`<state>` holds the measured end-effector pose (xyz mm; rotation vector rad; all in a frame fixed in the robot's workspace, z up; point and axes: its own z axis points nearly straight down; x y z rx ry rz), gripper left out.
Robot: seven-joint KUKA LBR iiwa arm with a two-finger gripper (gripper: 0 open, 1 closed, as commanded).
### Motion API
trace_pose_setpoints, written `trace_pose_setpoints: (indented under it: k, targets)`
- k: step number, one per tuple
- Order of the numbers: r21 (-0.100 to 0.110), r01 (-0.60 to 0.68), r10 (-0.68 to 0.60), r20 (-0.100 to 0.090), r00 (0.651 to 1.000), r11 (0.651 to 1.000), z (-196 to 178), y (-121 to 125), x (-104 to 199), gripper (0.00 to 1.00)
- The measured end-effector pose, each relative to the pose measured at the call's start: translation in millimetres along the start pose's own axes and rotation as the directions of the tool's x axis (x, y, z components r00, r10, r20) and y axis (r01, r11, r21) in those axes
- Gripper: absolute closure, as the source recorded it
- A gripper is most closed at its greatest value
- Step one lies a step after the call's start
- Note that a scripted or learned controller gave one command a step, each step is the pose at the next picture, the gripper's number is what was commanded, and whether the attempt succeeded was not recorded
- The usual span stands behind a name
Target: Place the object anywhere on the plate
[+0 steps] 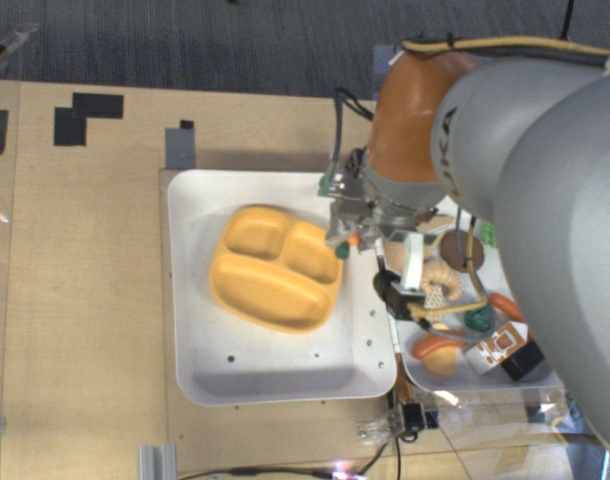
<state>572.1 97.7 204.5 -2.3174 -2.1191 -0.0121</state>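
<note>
Plate (275, 273), yellow, split into three compartments, lying flat in the left bin (200, 368), a little toward 12 o'clock of the bin's middle. Nothing resting in any compartment.

End effector (347, 233) hanging at the plate's 3 o'clock edge, just over the rim of the small compartment nearest the right bin (425, 373). Open or closed: cannot tell, since the wrist hardware hides the tip from this angle.

Small green object (342, 251) right at the tip of the end effector, touching or just above the plate's rim at 3 o'clock. Gripped or merely lying there: cannot tell.

Grey arm (545, 168) reaching in from 3 o'clock, its orange band (410, 118) above the wrist, covering much of the right bin.

Clutter in the right bin, at 3 to 4 o'clock of the plate: brown disc (461, 251), black ladle (390, 290), green ball (478, 319), orange carrot (505, 306), orange-and-yellow fruit (437, 353), white-and-orange box (497, 345), black block (525, 360).

Both bins side by side on the pale wooden bench (75, 318).
</note>
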Motion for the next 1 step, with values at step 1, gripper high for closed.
trace_pose_setpoints:
  k: [1]
  targets:
    - [-0.001,-0.009,0.009,0.005,1.000,1.000,0.0,1.2,-6.2,0.00]
